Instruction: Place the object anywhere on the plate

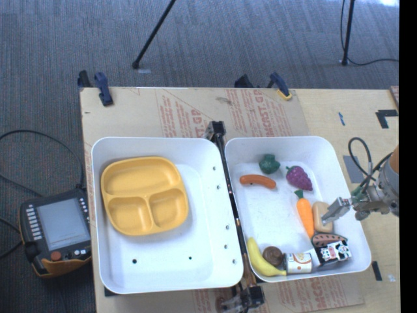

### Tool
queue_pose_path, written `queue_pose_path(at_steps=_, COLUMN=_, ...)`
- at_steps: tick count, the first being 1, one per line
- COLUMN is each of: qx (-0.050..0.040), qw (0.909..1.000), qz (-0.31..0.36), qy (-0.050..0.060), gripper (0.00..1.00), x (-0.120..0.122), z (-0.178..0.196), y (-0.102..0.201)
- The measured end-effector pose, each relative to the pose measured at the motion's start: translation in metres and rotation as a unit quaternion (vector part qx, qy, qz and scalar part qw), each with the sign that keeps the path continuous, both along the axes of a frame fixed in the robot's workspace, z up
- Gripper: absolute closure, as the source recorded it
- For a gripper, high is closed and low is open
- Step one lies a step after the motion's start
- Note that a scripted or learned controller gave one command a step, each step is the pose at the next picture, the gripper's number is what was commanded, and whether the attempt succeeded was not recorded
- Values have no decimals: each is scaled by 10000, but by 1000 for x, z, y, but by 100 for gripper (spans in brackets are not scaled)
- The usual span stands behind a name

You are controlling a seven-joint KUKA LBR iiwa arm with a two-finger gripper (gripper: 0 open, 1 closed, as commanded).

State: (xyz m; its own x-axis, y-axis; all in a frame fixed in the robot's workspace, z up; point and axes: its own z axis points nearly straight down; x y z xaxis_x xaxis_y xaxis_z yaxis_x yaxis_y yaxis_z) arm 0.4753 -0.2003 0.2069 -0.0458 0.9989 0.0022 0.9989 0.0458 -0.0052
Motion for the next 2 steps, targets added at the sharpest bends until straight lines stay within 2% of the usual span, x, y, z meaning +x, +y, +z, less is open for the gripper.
queue_pose_path(at_steps=2, qx=0, qw=10000, qz=0, qy=0, gripper=0, x=0, z=0, y=0)
